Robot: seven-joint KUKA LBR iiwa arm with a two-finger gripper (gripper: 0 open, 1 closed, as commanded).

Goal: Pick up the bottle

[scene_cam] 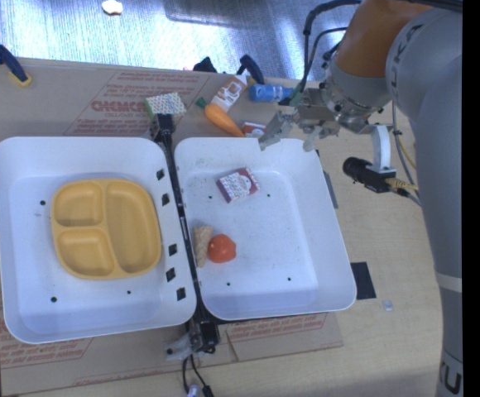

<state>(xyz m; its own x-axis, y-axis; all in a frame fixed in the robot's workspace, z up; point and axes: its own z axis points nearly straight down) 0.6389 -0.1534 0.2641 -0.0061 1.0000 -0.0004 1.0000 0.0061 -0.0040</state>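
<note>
Looking down on the bench, you find the gripper [290,135] over the back rim of the right bin [331,246], with its two fingers spread apart and nothing between them. The bottle [226,95] lies outside the bins on the cardboard [99,98] behind them, to the gripper's left and a little farther back, near but not touching it. A carrot [223,120] lies just beside the bottle. Inside the right bin you see a small red packet [237,184] and a tomato [221,248]. The left bin [16,304] holds a yellow tray [105,227].
</note>
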